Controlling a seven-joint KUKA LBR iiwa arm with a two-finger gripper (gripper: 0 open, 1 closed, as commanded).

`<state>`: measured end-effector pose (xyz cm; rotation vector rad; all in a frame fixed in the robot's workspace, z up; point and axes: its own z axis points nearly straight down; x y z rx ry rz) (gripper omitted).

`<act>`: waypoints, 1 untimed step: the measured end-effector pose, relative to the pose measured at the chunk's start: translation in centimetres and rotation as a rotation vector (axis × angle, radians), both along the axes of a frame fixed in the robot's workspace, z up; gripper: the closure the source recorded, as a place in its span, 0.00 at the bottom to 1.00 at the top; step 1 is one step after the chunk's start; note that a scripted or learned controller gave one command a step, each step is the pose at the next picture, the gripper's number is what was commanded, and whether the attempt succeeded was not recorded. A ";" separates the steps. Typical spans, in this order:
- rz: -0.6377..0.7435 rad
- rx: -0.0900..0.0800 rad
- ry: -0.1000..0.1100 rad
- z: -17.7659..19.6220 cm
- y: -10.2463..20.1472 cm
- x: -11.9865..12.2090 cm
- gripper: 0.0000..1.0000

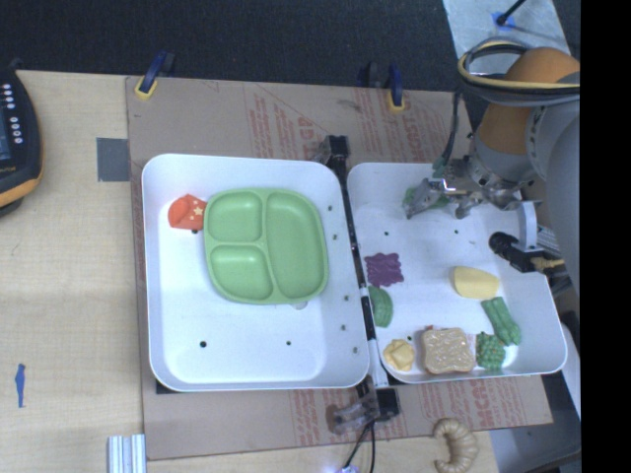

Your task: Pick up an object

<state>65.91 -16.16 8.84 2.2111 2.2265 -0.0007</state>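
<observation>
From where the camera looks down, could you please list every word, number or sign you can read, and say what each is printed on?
Red lettering runs in repeated lines across the brown cardboard sheet under the bins: too blurred to read.
The black and orange device at the bench's left edge has small buttons and marks: too small to read.
A small yellow mark sits on the red toy in the left bin: its shape cannot be made out.
Nothing else carries text.

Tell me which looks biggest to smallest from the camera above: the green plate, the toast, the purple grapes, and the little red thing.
1. Green plate, by far the largest.
2. Toast.
3. Purple grapes and the red thing look about alike, and the plate partly hides the red thing, so I won't rank them.
</observation>
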 end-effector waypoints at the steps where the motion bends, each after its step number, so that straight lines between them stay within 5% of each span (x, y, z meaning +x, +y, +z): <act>1: -0.007 0.000 0.003 1.5 -5.4 -0.3 0.00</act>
